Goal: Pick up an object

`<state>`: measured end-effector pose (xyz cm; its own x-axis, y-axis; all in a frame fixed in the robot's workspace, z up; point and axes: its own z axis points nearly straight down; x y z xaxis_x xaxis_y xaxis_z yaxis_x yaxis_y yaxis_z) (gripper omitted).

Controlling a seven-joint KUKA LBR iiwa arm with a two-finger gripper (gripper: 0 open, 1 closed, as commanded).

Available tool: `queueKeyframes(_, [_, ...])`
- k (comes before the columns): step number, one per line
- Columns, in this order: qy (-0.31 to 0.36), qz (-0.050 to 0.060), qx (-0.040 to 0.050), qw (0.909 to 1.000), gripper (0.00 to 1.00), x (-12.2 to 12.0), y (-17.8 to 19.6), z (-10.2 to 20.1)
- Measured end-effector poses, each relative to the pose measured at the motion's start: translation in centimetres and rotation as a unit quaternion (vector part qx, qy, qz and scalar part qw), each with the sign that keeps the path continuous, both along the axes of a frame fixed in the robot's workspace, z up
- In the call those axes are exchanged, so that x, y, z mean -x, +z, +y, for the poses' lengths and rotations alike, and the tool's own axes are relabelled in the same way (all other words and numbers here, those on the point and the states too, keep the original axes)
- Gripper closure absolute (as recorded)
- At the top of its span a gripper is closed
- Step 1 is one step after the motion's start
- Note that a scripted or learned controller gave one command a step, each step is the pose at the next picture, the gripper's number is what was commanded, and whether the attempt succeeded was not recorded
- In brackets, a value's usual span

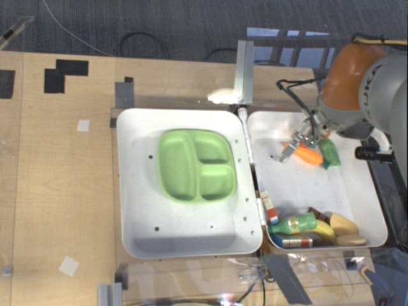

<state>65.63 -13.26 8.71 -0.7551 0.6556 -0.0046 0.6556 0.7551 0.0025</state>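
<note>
The gripper (pixel 294 146) is low in the right bin (pixel 357 196), and I cannot tell if it grips anything. The orange carrot (pixel 309 156) lies just beside it, touching the green piece (pixel 329 153), so the pick seems not finished: closing and lifting remain.
</note>
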Motion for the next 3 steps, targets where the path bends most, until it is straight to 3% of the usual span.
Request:
queueKeyframes(1, [0.004, -0.009, 0.0024, 0.9999, 1.0, -0.5, 1.6, 0.0])
queueKeyframes(2, [-0.014, -0.006, -0.002, 0.9999, 1.0, 0.0, 10.6, 8.3])
queueKeyframes(3, [-0.21, 0.0, -0.0018, 0.9778, 1.0, 1.2, 9.8, 10.7])
